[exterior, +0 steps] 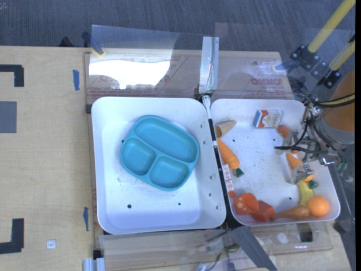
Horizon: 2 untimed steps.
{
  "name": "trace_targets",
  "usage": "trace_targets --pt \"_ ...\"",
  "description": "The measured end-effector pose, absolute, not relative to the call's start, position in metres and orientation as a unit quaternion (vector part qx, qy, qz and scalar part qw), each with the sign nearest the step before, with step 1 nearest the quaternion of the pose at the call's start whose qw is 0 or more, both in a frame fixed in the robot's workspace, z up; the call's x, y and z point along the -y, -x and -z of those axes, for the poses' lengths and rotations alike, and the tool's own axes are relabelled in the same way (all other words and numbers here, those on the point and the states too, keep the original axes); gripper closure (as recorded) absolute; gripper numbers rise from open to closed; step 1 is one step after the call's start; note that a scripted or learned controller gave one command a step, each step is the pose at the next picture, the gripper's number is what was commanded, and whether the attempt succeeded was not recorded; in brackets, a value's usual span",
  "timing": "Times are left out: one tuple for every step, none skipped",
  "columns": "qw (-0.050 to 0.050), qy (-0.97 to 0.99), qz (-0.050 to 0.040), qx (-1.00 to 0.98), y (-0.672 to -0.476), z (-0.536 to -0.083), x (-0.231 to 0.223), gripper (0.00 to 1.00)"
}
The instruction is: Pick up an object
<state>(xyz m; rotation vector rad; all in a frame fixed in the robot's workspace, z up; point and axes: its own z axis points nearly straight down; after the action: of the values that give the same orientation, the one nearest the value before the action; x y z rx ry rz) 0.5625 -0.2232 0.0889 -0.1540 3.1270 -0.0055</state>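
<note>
The right bin (265, 168) holds several toy foods. An orange carrot (228, 154) and a tan cone (224, 127) lie by its left wall, and a small red, white and blue carton (267, 118) lies at the back. A red piece (246, 203), a dark red block (264, 210), a long orange-brown piece (293, 212) and an orange ball (318, 206) line the front. My gripper (302, 165) hangs low by the right wall, over an orange wedge (292, 160) and just behind a yellow banana (305, 192). Cables and metal parts hide its tip.
The left bin (113, 208) carries a blue three-compartment plate (159, 152). A clear plastic sheet (141, 61) stands behind both bins. The arm's orange band (344, 109) overhangs the right bin's right rim. A small orange piece (284, 131) lies near the carton.
</note>
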Motion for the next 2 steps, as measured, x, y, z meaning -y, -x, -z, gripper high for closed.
trace_targets --pt "0.006 0.042 0.0013 -0.999 -0.5646 -0.0887 0.2236 0.0" --pt "0.006 0.045 0.0018 -0.999 -0.5657 -0.0887 0.2238 0.0"
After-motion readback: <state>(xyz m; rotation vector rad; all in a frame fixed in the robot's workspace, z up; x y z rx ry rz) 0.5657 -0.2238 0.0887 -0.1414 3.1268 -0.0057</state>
